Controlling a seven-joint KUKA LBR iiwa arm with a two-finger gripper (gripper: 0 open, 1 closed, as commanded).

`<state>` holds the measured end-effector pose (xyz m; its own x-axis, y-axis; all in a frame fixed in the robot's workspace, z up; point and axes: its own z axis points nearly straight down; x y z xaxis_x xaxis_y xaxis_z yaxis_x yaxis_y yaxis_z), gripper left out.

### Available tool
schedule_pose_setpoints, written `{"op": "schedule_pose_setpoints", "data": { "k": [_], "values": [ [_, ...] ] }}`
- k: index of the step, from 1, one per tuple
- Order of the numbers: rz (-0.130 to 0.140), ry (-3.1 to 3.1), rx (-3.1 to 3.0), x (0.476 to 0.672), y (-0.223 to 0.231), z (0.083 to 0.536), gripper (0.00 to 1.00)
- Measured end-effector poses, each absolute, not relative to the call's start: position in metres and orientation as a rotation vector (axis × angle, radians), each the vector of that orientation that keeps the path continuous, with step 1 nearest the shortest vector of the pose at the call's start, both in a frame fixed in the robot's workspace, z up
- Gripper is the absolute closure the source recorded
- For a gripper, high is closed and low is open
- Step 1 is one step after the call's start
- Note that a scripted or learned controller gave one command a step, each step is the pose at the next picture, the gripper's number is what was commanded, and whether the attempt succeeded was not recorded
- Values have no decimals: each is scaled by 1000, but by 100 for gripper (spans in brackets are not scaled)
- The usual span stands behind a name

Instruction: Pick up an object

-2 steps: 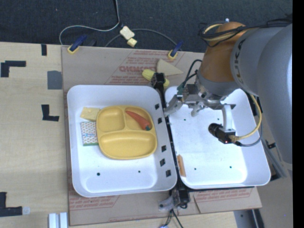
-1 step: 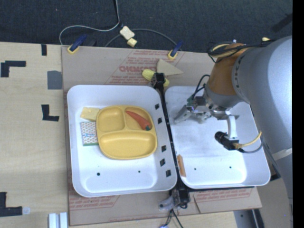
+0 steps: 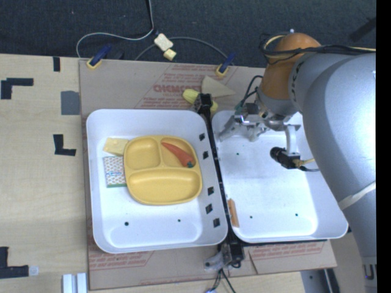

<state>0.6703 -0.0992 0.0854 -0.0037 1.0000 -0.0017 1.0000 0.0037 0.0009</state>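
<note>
The gripper [image 3: 235, 126] is seen low over the far left corner of the right bin [image 3: 275, 215], close to the divider between the two bins. Whether the fingers are open or closed cannot be told from this view; nothing can be made out between them, so no object is taken to be held. The step in hand is judged to be the approach or search stage, with a grasp not yet made.

The candidate objects are all found to the left of the fingers, across the divider, in the left bin [image 3: 146, 234]. A yellow divided plate [image 3: 156, 179] is lying flat in the middle of that bin, and a red chili pepper [image 3: 180, 153] is resting in its upper right compartment, with a small green stem end pointing toward the divider. Farther from the fingers, past the plate's left edge, a pale yellow wedge [image 3: 114, 146] and a small patterned packet [image 3: 113, 170] are lying side by side, both touching or partly tucked under the plate's rim. A thin orange stick [image 3: 233, 213] is lying against the near left wall of the right bin, nearer the viewer than the fingers.

The pepper is small, slender and slightly curved, and it is judged to be the easiest piece to pinch. The next move would call for a shift leftward over the divider, alignment across the pepper's narrow width, and a descent into the compartment without catching the plate's ridge.
</note>
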Motion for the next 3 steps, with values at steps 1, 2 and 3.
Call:
{"op": "schedule_pose_setpoints", "data": {
  "k": [1,2,3],
  "values": [
    [0,2221,2216,669,-99,96,100],
    [5,2227,2217,598,-41,189,100],
    [-1,2224,2220,600,-45,184,0]
  ]
}}
